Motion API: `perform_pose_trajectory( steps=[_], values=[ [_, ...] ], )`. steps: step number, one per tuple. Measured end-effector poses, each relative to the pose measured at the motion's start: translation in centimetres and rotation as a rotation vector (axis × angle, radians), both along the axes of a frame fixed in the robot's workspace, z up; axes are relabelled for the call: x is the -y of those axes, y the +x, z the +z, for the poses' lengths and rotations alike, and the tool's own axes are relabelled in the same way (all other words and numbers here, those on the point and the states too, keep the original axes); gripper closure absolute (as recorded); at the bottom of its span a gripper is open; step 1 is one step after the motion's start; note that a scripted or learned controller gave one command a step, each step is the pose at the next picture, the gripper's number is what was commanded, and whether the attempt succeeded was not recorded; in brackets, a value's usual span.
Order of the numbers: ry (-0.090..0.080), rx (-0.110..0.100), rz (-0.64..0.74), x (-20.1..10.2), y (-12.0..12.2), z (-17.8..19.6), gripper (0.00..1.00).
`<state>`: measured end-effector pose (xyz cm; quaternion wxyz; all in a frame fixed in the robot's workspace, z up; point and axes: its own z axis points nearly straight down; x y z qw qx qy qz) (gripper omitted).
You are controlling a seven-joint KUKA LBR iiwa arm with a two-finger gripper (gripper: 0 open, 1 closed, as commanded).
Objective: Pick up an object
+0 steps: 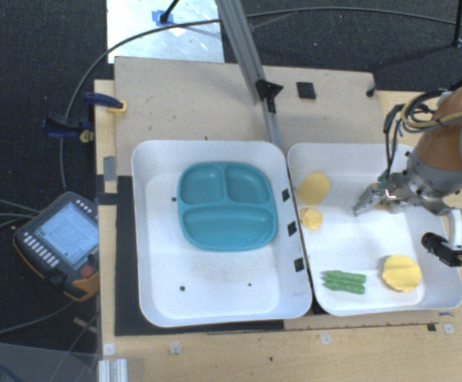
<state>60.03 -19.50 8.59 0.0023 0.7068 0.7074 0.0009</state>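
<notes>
The right bin (350, 153) holds a pale yellow round piece (314, 187) at its upper left, with a smaller yellow piece (311, 219) just below it. A green bean pod (343, 281) lies near the bin's front edge, and a yellow disc (401, 273) rests at its front right. My gripper (371, 201) hangs low over the middle of the right bin, to the right of the two yellow pieces and apart from them. Nothing shows between its fingers.
The left bin (155, 237) carries a teal divided plate (227, 205). A metal pole (242, 42) slants down to the bins' back edge. Cables loop over the arm at the right. A teach pendant (60, 241) lies left of the bench.
</notes>
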Motion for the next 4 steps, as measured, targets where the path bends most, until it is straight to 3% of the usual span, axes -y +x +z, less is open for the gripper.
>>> perform_pose_trajectory(
  steps=[1,3,4],
  values=[
    [0.001,0.008,0.001,-0.1,0.3,1.5,1.0],
    [0.0,0.003,0.005,-0.4,0.1,14.1,1.0],
    [0.001,-0.001,0.005,-0.4,0.2,15.1,1.0]
  ],
)
